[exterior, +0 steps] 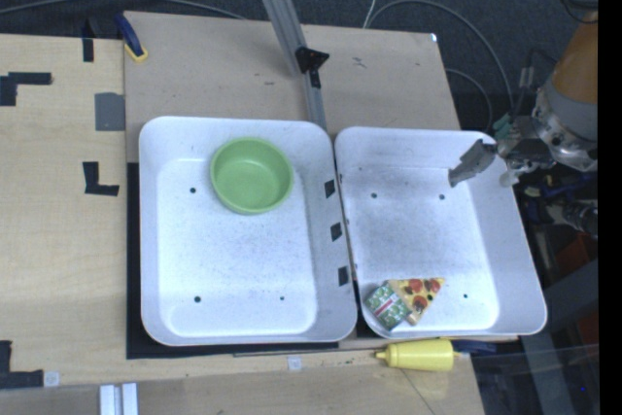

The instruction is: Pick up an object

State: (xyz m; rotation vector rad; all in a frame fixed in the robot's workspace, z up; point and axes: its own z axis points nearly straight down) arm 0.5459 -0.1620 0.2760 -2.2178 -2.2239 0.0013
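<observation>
A green bowl (252,175) is seen upright in the left bin (165,296), in its far half, toward the wall shared with the right bin (505,292). Against the near left corner of the right bin, a small colourful packet (400,298) is laid flat on the floor. Just outside that bin's near rim, a yellow bottle (420,356) is laid on its side on the desk (214,63). Over the far right corner of the right bin, the gripper (473,162) is held, well apart from the packet; nothing is seen between its jaws, and whether they are wide or narrow cannot be told.
</observation>
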